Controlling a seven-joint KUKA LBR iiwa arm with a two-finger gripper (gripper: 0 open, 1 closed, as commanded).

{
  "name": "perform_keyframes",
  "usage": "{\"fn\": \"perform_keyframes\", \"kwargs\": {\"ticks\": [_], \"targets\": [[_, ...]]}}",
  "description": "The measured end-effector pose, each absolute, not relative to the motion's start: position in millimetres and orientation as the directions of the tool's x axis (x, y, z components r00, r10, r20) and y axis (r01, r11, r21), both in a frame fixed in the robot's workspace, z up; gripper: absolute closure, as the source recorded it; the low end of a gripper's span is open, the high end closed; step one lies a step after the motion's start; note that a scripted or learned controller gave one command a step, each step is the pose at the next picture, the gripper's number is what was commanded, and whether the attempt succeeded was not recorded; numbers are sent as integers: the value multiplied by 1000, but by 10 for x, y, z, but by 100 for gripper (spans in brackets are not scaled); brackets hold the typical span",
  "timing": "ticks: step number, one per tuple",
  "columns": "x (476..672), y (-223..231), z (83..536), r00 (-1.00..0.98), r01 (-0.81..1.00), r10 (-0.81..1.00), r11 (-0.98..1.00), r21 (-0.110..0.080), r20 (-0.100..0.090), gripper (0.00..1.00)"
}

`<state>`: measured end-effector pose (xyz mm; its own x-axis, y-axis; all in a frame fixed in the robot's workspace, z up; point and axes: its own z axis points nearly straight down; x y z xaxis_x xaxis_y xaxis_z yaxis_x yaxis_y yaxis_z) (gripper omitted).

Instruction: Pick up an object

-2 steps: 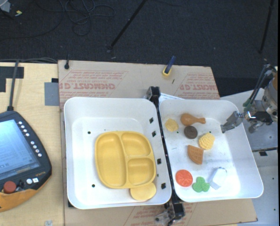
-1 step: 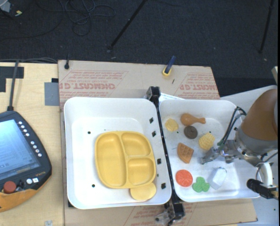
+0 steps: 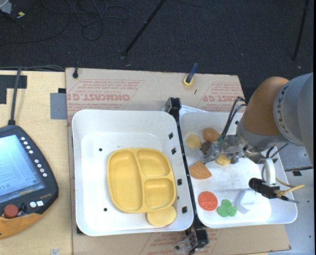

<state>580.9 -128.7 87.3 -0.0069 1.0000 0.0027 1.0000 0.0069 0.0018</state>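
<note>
- At the near end of the right bin (image 3: 230,182), a red round piece (image 3: 207,200), a green piece (image 3: 226,210) and a pale white piece (image 3: 246,202) lie close together on the bin floor. None of them is in any grasp.
- In the left bin (image 3: 94,142), a yellow divided tray (image 3: 142,179) lies flat, and a yellow disc (image 3: 161,217) pokes out from under its near edge. Both are well apart from the hand.
- Further in, an orange wedge (image 3: 200,170) rests on the right bin's floor near the divider. Its long axis runs roughly across the bin, from the divider toward the arm's side, slightly tilted.
- The hand (image 3: 214,150) sits low over the middle of the right bin. A small yellow piece (image 3: 223,160) lies just beside it on the near side and is probably the target. It is too small to give its long axis or facing.
- I cannot tell whether the hand is released or clenched, and nothing is visibly caught in it.
- Beyond the hand, a yellow piece (image 3: 193,141) and a brown-orange piece (image 3: 211,135) lie side by side.
- My judgement is that the approach is made, while the grasp and the lift are both left to do.
</note>
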Motion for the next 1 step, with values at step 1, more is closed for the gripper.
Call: {"fn": "perform_keyframes", "kwargs": {"ticks": [1], "targets": [[5653,-1515,871,1,1000,1000,-1,-4,0,0]]}}
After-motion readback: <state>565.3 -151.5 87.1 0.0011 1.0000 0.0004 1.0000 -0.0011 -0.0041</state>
